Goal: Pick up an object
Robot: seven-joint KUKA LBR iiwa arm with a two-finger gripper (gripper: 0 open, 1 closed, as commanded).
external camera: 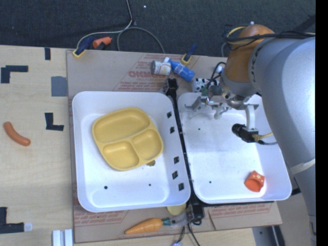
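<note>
Off the bins there's a fair bit of clutter; a toy carrot [145,226] lies on the cardboard sheet [128,73] just below the left bin, a sausage-looking thing [17,134] sits way out left on the wooden bench [31,183]; behind the bins a blue-and-white bottle [173,68] lies on its side, and an orange-handled clamp [92,44] grips the cardboard's back corner; black tape marks [53,121] dot the wood.

even, bright overhead light; soft shadows; the white bins [82,152] glare slightly, washing out detail; the near arm [287,86] at right looks soft; mild overall blur
</note>
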